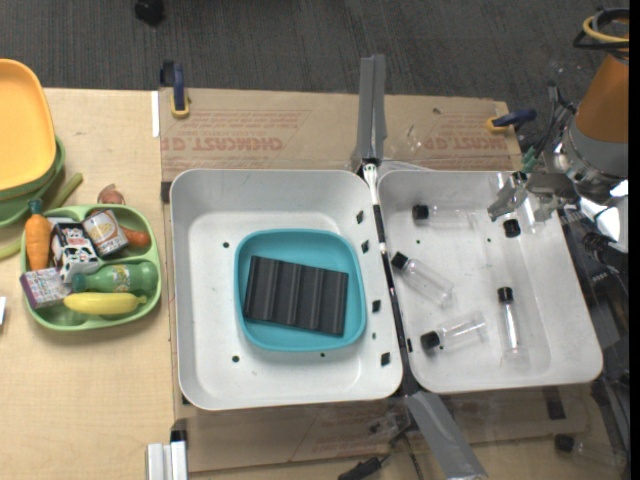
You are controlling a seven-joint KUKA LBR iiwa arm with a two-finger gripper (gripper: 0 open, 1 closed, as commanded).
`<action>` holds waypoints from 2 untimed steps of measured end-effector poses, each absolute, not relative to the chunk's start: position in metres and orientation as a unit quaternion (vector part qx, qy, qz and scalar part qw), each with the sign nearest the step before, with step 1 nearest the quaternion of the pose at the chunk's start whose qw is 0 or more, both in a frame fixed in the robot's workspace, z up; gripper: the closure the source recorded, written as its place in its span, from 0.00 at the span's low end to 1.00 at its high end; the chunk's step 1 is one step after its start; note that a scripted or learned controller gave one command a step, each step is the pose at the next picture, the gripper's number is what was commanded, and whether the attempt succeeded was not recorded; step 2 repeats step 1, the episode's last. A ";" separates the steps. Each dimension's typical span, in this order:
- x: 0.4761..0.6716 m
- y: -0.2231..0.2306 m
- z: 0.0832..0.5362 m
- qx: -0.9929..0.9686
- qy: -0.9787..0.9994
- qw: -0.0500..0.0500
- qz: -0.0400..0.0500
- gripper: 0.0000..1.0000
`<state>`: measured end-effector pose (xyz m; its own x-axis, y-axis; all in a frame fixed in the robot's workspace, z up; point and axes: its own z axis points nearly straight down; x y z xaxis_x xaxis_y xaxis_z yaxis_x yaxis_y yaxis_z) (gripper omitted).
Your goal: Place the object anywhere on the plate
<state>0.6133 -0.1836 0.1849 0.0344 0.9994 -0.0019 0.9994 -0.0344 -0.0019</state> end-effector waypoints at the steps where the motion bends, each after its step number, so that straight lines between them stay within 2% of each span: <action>1: 0.613 -0.184 0.185 -0.719 -0.695 0.000 0.001 0.00; 2: 0.613 -0.184 0.185 -0.719 -0.695 0.000 0.001 0.00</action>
